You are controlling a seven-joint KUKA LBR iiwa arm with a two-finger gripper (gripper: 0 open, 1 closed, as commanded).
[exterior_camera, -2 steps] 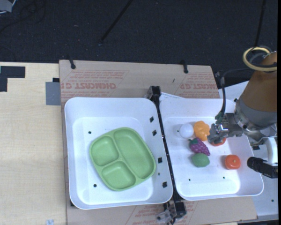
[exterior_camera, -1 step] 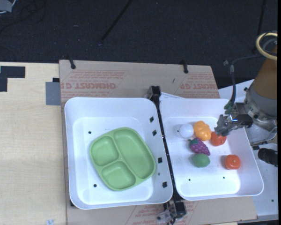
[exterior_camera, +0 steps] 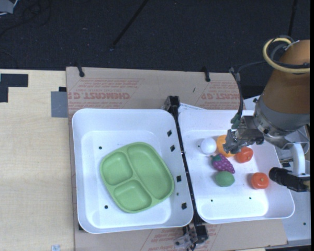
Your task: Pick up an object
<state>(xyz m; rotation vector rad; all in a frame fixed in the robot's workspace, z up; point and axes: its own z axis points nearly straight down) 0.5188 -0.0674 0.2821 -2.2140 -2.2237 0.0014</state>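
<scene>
Camera view: arm w/ orange band is reaching in from the right over the right bin [exterior_camera: 282, 205], gripper [exterior_camera: 233, 140] sitting low near that bin's middle, toward its far edge. It's hanging right over an orange-yellow piece [exterior_camera: 222, 141], mostly covered by the tool. Can't tell if the tool is spread or pressed together; too dark and too small here.

Other toys are clustering just beside it: white ball [exterior_camera: 208, 146] toward the divider side, purple grape bunch [exterior_camera: 223, 164] just nearer, green round piece [exterior_camera: 225, 179] touching or almost touching the grapes, red-orange tomato-like piece [exterior_camera: 244, 155] toward the right edge, another orange-red one [exterior_camera: 260, 180] further toward the near right corner.

Left bin [exterior_camera: 86, 140] is carrying a green divided plate [exterior_camera: 137, 178], lying tilted across its middle.

Judgement: target is prob. the orange-yellow piece. Looks like light, hard plastic play food, smooth, likely slippery and apt to roll or squirt out; best pinched across its widest middle, straight down. Neighbours are crowding it, so nudging is a risk.

Hard to make out: its true shape, and whether anything is touching it.
</scene>
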